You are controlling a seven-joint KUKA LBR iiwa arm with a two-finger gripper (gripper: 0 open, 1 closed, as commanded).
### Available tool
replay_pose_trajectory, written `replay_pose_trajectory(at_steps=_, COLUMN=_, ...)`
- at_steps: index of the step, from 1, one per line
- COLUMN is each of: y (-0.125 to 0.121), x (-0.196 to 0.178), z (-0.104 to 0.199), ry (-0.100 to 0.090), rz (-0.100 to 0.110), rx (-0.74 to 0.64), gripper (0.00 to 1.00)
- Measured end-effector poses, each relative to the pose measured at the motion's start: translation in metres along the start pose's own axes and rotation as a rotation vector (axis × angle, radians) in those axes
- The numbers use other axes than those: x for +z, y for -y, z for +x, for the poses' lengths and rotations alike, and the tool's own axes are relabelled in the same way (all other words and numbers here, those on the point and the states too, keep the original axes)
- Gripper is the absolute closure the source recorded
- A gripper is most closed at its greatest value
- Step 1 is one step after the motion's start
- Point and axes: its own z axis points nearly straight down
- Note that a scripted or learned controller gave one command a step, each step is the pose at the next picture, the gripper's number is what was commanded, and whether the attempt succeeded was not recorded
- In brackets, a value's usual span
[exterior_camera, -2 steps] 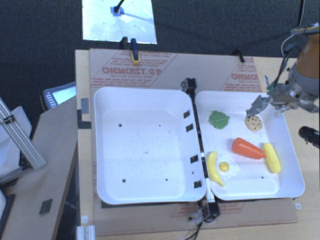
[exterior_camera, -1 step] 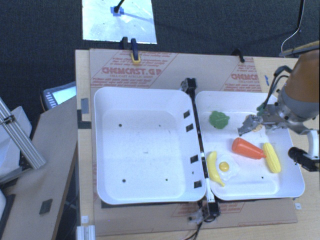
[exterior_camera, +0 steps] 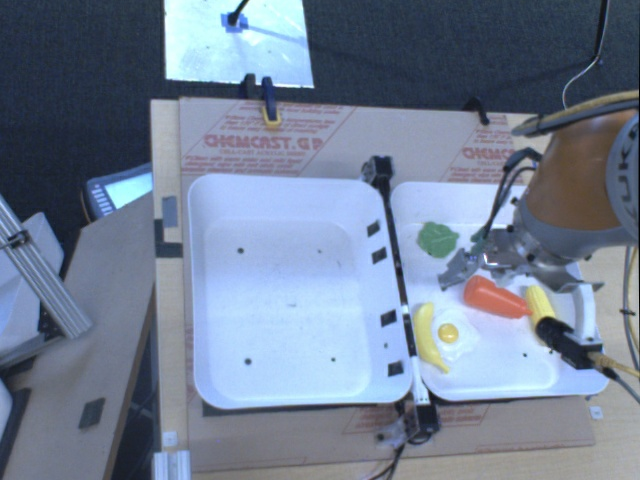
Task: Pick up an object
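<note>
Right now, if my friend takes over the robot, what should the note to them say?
Gripper: low in the right bin, between the leaf and the carrot. It has no visible hold on anything.
Things: leaf, carrot, banana and egg all lie in the right bin. The banana and egg are side by side near the divider.
Done: nothing picked up yet.
Left: grab one thing, probably the carrot since it's closest, and lift it.

Egg (exterior_camera: 450, 333) touching banana (exterior_camera: 427, 336), R bin (exterior_camera: 505, 356)
</note>
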Motion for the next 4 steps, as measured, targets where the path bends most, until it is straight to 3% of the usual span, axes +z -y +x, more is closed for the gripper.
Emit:
replay_pose_trajectory(at_steps=1, y=0.036, x=0.017, z=0.041, ry=0.000, rz=0.001, rx=0.003, gripper=0.00)
replay_pose_trajectory(at_steps=2, y=0.035, x=0.016, z=0.031, ry=0.003, rz=-0.003, rx=0.008, gripper=0.00)
replay_pose_trajectory(at_steps=3, y=0.033, x=0.005, z=0.031, ry=0.002, rz=-0.007, rx=0.006, gripper=1.00)
replay_pose_trajectory(at_steps=4, y=0.001, x=-0.139, z=0.063, ry=0.002, rz=-0.021, rx=0.000, gripper=1.00)
